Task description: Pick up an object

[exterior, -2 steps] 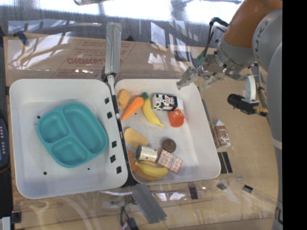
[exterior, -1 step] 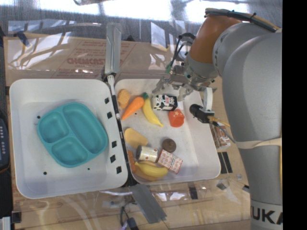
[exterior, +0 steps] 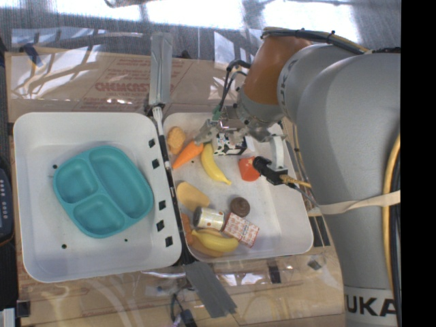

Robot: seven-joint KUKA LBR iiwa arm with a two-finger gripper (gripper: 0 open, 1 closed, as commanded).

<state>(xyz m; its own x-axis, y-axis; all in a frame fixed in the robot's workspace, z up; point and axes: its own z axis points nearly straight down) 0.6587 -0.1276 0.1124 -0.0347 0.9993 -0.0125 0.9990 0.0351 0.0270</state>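
Arm (exterior: 340,148) base reads "UKA"; cardboard (exterior: 116,80) print reads "CHEMCAST".

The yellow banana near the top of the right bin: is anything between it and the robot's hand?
Nothing visible stands between them. The hand sits directly above the upper end of the yellow plastic banana. The orange plastic carrot lies close on its left, and a red-orange round piece lies on its right, both beside it rather than on top.

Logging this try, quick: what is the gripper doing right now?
Gripper: low in the right bin, above the banana; open or shut cannot be told.
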